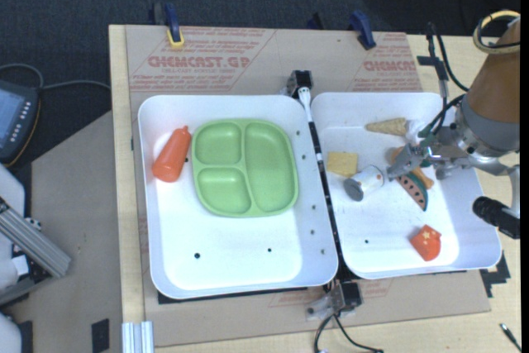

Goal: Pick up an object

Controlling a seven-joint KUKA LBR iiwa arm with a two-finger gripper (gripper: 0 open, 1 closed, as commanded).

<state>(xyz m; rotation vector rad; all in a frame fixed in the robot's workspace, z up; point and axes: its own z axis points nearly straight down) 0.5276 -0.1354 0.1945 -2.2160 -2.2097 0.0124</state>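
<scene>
Where toys lie, end effector [411, 164] low.

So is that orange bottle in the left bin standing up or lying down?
Lying down. The orange bottle rests on its side on the left bin's floor, beside the green divided plate, its length running diagonally.

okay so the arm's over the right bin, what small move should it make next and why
Probably a short drop straight down. The pincer sits low in the right bin, over the watermelon slice and beside the small grey-and-white cylinder. I can't see anything held, so lowering onto the slice seems the likeliest step.
</scene>
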